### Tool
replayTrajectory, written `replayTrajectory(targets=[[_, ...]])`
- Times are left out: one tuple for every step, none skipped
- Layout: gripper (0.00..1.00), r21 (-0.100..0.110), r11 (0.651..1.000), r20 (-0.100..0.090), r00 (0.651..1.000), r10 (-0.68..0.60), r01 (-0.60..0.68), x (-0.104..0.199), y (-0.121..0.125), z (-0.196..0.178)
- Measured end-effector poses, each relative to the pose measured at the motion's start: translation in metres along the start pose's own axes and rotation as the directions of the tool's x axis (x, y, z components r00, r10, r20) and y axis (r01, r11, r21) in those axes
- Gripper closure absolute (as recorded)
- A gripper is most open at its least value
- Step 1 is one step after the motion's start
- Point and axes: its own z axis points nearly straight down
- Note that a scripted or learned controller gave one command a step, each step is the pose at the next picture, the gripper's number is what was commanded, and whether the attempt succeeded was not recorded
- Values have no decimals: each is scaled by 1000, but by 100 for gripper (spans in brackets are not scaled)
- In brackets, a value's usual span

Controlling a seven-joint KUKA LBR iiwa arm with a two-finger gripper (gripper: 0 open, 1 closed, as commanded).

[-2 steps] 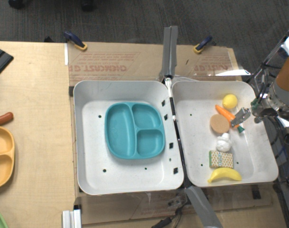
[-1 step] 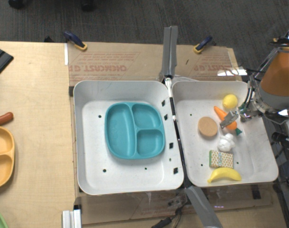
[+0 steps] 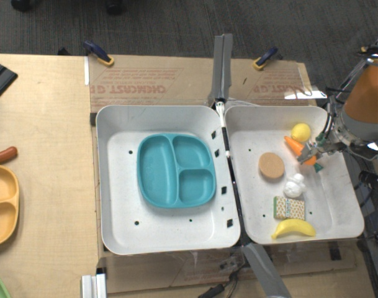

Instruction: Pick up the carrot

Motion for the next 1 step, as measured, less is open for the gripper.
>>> replayTrajectory(targets=[[100, 0, 999, 4, 999, -48, 48, 28, -8, -105]])
